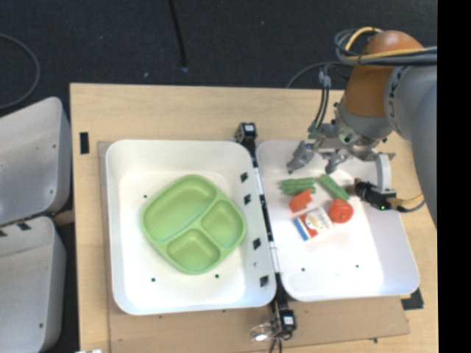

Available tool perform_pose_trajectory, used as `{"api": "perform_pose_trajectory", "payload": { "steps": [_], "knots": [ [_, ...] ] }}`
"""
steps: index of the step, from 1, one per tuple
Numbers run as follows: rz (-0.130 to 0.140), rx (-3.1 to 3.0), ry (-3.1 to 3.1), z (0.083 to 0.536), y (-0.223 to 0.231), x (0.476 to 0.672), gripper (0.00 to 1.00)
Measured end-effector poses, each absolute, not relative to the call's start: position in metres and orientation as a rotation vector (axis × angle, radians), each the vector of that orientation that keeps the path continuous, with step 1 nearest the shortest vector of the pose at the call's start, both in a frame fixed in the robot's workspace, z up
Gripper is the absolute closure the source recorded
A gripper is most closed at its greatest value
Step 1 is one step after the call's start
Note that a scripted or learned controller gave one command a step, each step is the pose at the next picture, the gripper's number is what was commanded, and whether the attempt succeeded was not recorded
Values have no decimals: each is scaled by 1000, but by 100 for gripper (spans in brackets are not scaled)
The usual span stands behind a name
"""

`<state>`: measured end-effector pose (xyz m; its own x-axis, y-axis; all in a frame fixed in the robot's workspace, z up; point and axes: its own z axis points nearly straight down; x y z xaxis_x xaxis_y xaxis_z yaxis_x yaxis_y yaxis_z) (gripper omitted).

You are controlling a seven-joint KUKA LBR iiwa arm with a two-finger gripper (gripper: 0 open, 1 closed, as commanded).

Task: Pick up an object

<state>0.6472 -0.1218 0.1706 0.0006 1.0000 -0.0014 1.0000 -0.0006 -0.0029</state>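
Overhead view of the desk [88, 285] with two white bins side by side. The left bin [125, 285] holds a green three-compartment plate [193, 223], lying near its centre. The right bin [368, 271] holds a small cluster of objects toward its far edge: two green elongated pieces [296, 186] and [333, 187], an orange-red piece [300, 201], a red rounded piece [340, 211], and a small white carton with red and blue print [315, 223]. The pieces lie close together, some apparently touching.

The end effector [318, 159] hangs over the far part of the right bin, just beyond the green pieces. Its two fingers stand spread apart with nothing between them, so it is released.

Handling, as judged: the pieces look like light, rigid toy food, probably smooth plastic and liable to slip or roll; the red rounded one most so. The elongated green pieces offer the best purchase, taken across their narrow width at mid-length. The carton is flat-sided and would suit a grip across its short sides.

Hard to make out: the exact identity of each piece, which ones overlap, and how high the fingertips stand above the bin floor. The arm's upper part is cut off at the right.
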Motion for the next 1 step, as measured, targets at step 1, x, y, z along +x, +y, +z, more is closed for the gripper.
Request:
{"api": "perform_pose_trajectory", "payload": {
  "steps": [1],
  "knots": [
    [6,-2223,-2218,122,-130,640,0]
  ]
}}
